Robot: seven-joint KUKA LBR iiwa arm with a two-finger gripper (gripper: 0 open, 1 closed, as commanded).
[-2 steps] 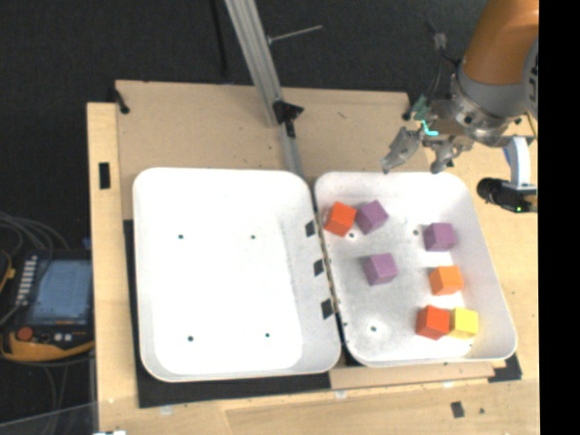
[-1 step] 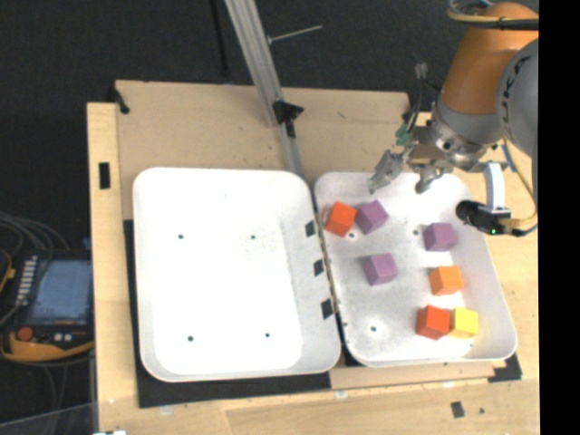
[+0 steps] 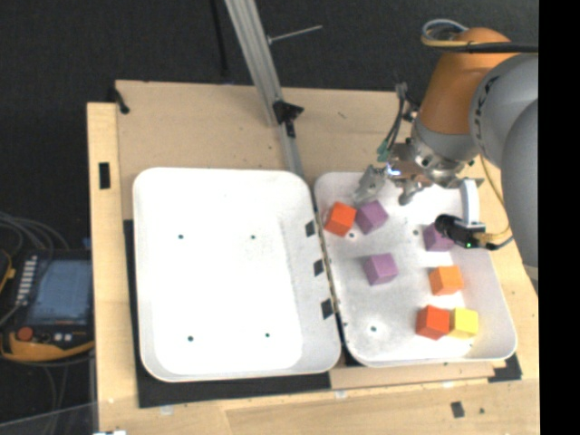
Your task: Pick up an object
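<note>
Fingers (image 3: 373, 181) of the gripper (image 3: 391, 181) hung over the far left part of the right bin (image 3: 504, 311), spread apart with nothing between them, their tips just above a purple cube (image 3: 372, 216). That cube sat touching or nearly touching an orange cube (image 3: 341, 218), which lay close against the bin's left wall, leaving little room on that side. A second purple cube (image 3: 380, 268) stood alone near the bin's middle, with bare floor all round it. A third purple cube (image 3: 438, 236) lay to the right, partly covered by a black part of the gripper, so its outline was hard to read. Along the right side sat another orange cube (image 3: 445, 280), apart from the rest, and near the front corner a red-orange cube (image 3: 433, 321) pressed against a yellow cube (image 3: 465, 322), both close to the wall. The left bin (image 3: 145, 270) offered wide open floor. The two bins met at their inner walls, held by small black clips. The arm (image 3: 471, 80) was cut off at the right edge, and its bulk hid the far right corner of the right bin. A metal pole (image 3: 258, 57) slanted across the worktop (image 3: 227, 111) to the bins' far edge. A pendant (image 3: 54, 302) lay off the worktop at left, partly cut off.
</note>
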